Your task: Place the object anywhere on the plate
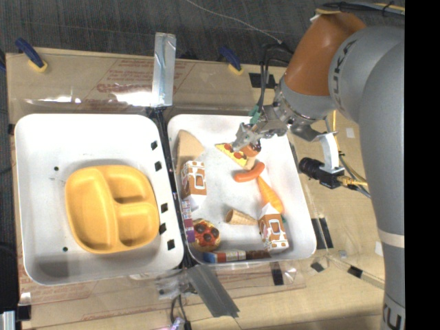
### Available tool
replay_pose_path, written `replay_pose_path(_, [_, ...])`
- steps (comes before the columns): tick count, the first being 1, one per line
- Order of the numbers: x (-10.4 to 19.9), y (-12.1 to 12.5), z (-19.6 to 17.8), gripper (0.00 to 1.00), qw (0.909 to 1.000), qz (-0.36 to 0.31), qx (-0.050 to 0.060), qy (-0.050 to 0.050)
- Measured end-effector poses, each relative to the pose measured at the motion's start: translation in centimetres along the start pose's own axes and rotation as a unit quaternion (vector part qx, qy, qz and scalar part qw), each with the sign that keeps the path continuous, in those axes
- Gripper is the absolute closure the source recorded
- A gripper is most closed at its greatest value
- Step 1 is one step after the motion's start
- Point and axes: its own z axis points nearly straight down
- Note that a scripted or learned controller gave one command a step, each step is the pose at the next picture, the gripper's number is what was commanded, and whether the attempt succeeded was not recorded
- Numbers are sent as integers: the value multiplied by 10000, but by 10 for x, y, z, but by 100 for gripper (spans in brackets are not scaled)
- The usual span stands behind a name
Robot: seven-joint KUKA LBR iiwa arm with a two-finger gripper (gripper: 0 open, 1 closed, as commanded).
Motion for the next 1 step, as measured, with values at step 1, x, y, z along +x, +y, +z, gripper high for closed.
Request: replay_pose_path(1, [30,-68,-66,100,9982,-593,-44,-25])
